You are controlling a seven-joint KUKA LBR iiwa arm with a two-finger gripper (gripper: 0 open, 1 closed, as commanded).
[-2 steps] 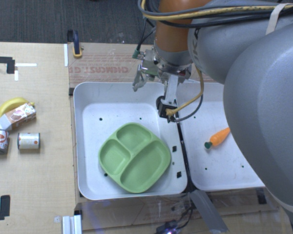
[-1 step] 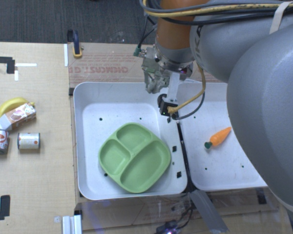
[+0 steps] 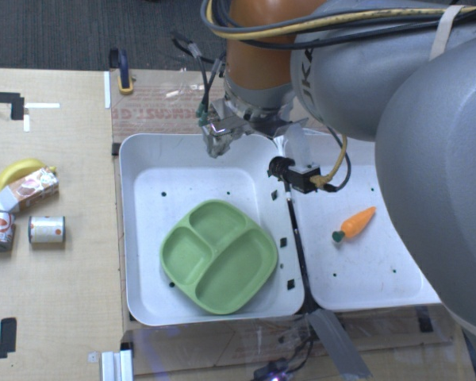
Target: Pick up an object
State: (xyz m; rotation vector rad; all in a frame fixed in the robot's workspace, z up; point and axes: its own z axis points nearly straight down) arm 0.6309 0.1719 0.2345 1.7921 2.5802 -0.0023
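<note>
A: What is to be noted first?

B: The arm (image 3: 365,70) is seen reaching in from the right, with the gripper (image 3: 218,137) held over the far edge of the left bin (image 3: 139,213). Whether its fingers are open or closed cannot be told; nothing is seen held between them.

A: And what may be picked?

B: A green divided plate (image 3: 220,256) is lying flat in the near half of the left bin, well apart from the gripper. A small toy carrot (image 3: 355,223) is lying in the right bin (image 3: 389,280), alone on the white floor.

A: How should the step be done well?

B: One object should be chosen before any descent is made. The carrot is judged the easier grasp: it should be approached from above and closed on across its narrow width. The plate would have to be taken by its rim, where slipping is likely.
</note>
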